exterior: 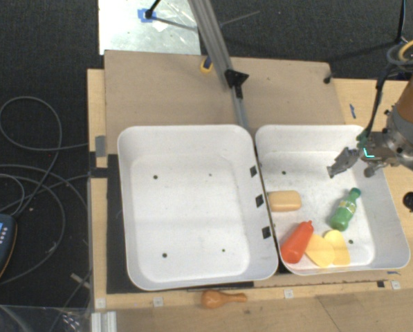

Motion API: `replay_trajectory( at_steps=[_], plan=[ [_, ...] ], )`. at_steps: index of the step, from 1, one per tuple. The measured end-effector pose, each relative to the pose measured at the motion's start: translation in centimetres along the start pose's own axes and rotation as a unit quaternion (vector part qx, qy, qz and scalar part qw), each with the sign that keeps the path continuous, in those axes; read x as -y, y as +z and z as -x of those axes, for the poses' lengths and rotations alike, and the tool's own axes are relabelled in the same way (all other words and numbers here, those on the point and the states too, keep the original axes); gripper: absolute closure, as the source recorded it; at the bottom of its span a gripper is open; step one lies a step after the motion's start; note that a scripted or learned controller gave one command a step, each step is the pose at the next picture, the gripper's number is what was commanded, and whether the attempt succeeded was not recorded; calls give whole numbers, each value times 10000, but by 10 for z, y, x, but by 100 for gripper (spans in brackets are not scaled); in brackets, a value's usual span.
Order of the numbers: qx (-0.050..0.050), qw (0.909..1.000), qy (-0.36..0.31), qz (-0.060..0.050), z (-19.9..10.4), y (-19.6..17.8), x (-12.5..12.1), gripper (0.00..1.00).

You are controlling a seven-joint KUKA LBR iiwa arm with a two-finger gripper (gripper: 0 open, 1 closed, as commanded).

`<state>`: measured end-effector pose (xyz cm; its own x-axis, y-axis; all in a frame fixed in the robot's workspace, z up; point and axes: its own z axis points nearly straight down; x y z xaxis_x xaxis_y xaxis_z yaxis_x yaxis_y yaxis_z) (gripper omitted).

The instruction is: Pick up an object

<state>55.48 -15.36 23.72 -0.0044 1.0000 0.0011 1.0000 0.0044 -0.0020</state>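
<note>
Green bottle (pixel 344 210) lies just below the end effector (pixel 346 162).

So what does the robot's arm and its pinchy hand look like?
The arm is chunky and rounded, grey metal with an orange band above the wrist. A black cable runs down beside it, and a yellow-and-black cable loops near its top. A small teal light glows at the wrist. The gripper is grey metal too, thin and pointy, sticking out over the right bin.
</note>
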Motion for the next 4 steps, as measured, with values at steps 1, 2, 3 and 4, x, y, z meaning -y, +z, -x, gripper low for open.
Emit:
replay_trajectory(
  at_steps=[1, 2, 3, 4],
  plan=[
    [5, 10000, 6, 17, 0, -2, -1, 0],
    [1, 10000, 18, -3, -6, 50, 7, 0],
    [-1, 10000, 18, -5, -11, 93, 11, 0],
    [0, 10000, 22, -5, -12, 145, 11, 0]
  ],
)
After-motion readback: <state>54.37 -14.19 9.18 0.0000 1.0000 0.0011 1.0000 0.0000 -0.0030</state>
